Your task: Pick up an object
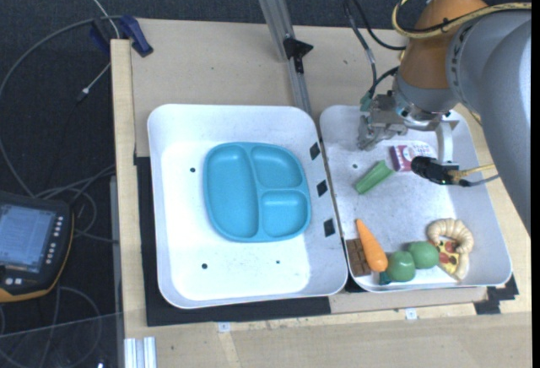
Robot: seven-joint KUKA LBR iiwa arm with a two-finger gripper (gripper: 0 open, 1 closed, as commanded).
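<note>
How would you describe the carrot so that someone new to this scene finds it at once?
Look in the right white bin, along its near edge. The carrot lies at the left end of the row of toys there, beside a green ball. It is the one orange, pointed thing in that bin.

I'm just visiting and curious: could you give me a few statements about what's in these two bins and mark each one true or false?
1. The blue divided plate lies in the left bin. True.
2. The carrot lies on the blue divided plate. False: it lies in the right bin, near its front edge.
3. The gripper hangs over the right bin's far end. True.
4. The green cylinder lies in the left bin. False: it is in the right bin.
</note>
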